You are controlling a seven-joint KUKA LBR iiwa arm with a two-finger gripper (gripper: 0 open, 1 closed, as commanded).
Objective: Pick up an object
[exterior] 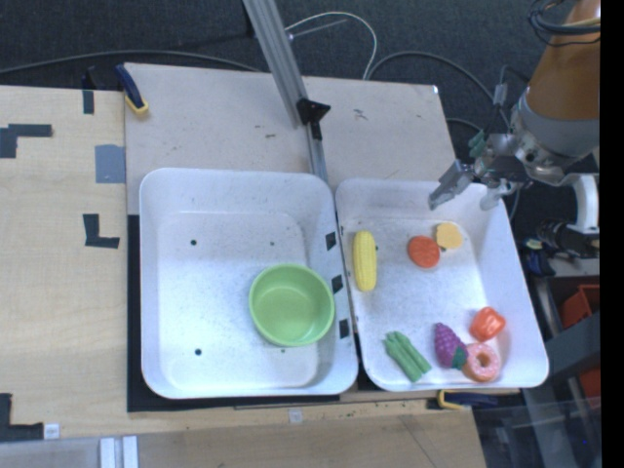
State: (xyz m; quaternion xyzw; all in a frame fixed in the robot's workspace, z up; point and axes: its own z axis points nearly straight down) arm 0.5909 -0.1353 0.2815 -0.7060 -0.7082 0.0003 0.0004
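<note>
The right bin (507,261) holds several toy foods. A yellow corn cob (364,259) lies at its left side. An orange-red round piece (423,252) sits next to a small yellow piece (448,235). A green vegetable (407,355), purple grapes (446,343), a pink donut (482,362) and a red pepper (487,323) cluster near the front right corner. My gripper (464,197) hangs open over the bin's far right corner, above and just behind the small yellow piece, with nothing between its fingers.
A green bowl (291,304) stands in the left bin (156,261), near the wall shared with the right bin. A slanted metal pole (283,57) rises behind the bins. Cables lie on the dark floor beyond the bench.
</note>
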